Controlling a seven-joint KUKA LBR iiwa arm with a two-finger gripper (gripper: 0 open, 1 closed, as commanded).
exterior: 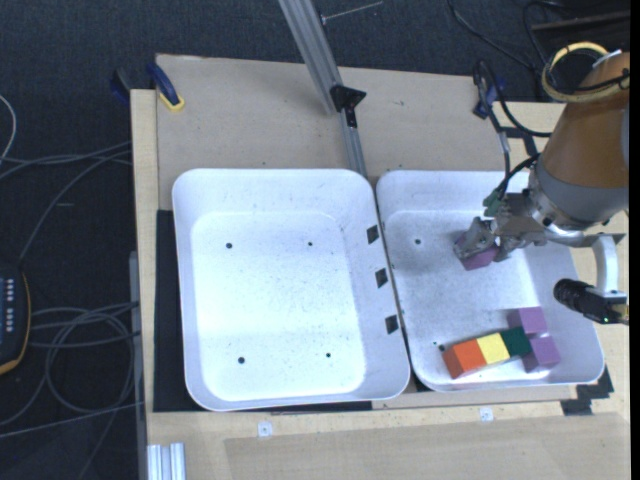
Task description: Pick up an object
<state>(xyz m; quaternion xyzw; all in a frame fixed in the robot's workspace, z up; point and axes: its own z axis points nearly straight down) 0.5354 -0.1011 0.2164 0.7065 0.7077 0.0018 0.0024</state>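
My gripper point(478, 246) is low in the right bin point(430, 298), near its middle, below the grey arm with the orange band point(590, 138). A small purple block point(479, 259) sits right at the gripper's tip, partly covered by it, and I cannot tell whether it is gripped. At the bin's near right lies a bar of orange, yellow and green blocks point(486, 352). Two more purple blocks point(538, 336) lie beside the bar's green end.
The left bin point(200, 208) lies beside the right one, with black clips point(380, 276) along the shared wall. A slanted metal rail point(318, 53) crosses the back of the bench. Cables lie on the floor at the left. A black fixture point(590, 301) hangs over the right bin's right rim.
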